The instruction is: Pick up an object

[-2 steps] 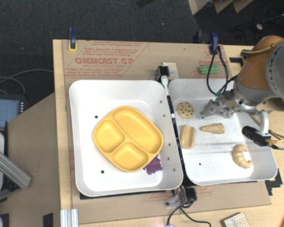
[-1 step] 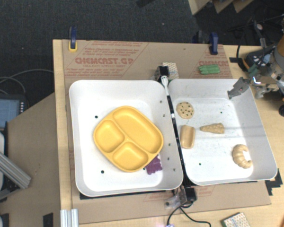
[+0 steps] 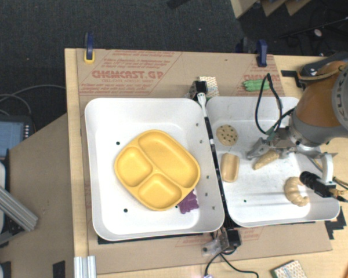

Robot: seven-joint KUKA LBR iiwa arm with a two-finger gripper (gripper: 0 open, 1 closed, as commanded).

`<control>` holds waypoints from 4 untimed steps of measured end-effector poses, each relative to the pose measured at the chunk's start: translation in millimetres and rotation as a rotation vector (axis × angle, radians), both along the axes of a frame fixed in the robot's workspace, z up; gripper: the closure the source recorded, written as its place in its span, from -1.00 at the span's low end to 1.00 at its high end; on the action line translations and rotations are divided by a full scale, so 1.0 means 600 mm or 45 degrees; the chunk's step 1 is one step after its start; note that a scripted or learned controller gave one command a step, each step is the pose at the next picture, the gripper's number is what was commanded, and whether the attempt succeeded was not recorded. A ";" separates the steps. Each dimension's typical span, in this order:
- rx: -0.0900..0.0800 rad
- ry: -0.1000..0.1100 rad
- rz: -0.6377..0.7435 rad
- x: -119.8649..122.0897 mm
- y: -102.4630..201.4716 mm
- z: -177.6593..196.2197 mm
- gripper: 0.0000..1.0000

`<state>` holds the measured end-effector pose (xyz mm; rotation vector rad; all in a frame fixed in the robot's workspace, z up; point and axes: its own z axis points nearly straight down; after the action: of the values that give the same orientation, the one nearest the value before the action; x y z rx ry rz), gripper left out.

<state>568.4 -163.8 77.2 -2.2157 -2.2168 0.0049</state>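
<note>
Over the right bin (image 3: 313, 213), my gripper (image 3: 267, 154) seems pinched on a tan piece (image 3: 265, 159), so I should lift straight and slowly, clear of the cookie (image 3: 226, 134).

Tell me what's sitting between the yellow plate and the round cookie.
In the camera view, the raised rims where the two bins meet lie between the yellow plate and the cookie; otherwise it's bare white bin floor.

Gripper (image 3: 265, 154) down in the right bin (image 3: 243, 204), clamped on a tan piece (image 3: 265, 160); yellow tray (image 3: 156, 169) sits left.
</note>
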 end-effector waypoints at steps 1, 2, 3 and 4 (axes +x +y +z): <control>-0.006 -0.015 -0.001 0.006 -0.004 0.030 1.00; -0.006 -0.014 -0.002 0.005 -0.004 0.029 -1.00; -0.002 -0.004 -0.005 -0.054 -0.062 0.012 -1.00; -0.005 -0.012 -0.002 -0.050 -0.059 0.030 1.00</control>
<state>538.4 -199.4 95.3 -2.2237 -2.2221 -0.0011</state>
